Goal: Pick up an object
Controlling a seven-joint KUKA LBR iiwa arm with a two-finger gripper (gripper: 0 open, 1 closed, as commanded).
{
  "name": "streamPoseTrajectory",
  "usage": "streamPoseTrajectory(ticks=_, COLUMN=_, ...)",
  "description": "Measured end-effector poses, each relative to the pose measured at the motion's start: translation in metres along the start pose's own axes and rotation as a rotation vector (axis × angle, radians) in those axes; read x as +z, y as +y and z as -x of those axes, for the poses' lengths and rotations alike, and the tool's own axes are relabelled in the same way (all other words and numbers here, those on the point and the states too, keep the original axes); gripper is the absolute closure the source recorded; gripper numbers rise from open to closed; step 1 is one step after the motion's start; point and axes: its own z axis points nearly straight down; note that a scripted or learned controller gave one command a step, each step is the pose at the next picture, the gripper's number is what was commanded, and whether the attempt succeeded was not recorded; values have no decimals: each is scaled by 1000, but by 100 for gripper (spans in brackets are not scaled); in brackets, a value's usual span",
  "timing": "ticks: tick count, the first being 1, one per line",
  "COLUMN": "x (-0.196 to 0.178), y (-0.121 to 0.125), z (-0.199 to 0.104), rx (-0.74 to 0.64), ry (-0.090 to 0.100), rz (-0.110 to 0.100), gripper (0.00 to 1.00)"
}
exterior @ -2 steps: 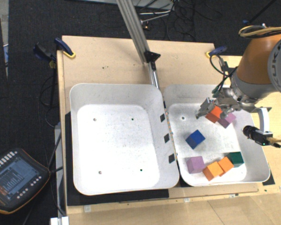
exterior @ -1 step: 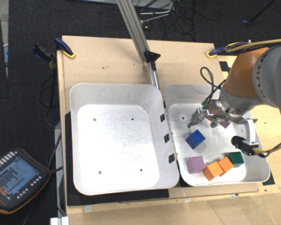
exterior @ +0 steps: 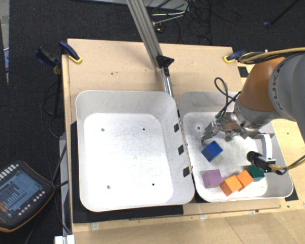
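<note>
Down at the lower left corner, lying on the dark floor beside the surface [exterior: 117, 65] and being cut by the frame's edge: a teach pendant [exterior: 12, 192], showing a lit screen with lines far too small for reading. Carrying no legible brand or label anywhere else.

Across the surface, sitting side by side and touching along their inner rims: a left bin [exterior: 81, 136] and a right bin [exterior: 193, 184], both white and speckled. Clamping the far corners of the board: a blue and yellow clamp [exterior: 68, 52] at the left and another clamp [exterior: 234, 57] at the right, the latter being partly covered by the arm. Slanting down from the top of the frame towards the seam between the bins: a metal pole [exterior: 147, 24].

Reaching in from the right over the right bin: the arm [exterior: 274, 90], bending downward at the orange band, with the gripper [exterior: 217, 134] pointing down and leftward, hanging just above a blue cube [exterior: 212, 151]. Being lost among dark parts and cables, the jaws: impossible telling whether spread or closed, and showing nothing clearly between them.

Resting on the right bin's floor near its front rim: a purple cube [exterior: 211, 178], an orange block [exterior: 233, 183] just beside it, and a green block [exterior: 256, 175] touching the orange one, its far side being partly hidden by a black fitting [exterior: 254, 159] on the wrist. Lying a little apart from these three, nearer the bin's middle: the blue cube.
</note>
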Motion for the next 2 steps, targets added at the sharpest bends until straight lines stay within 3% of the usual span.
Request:
streamPoseTrajectory(ticks=1, x=-12, y=1, z=0, rx=0, ry=0, rz=5, gripper=100)
streamPoseTrajectory(ticks=2, x=-70, y=8, z=8, rx=-2, ry=-2, rz=10, gripper=100)
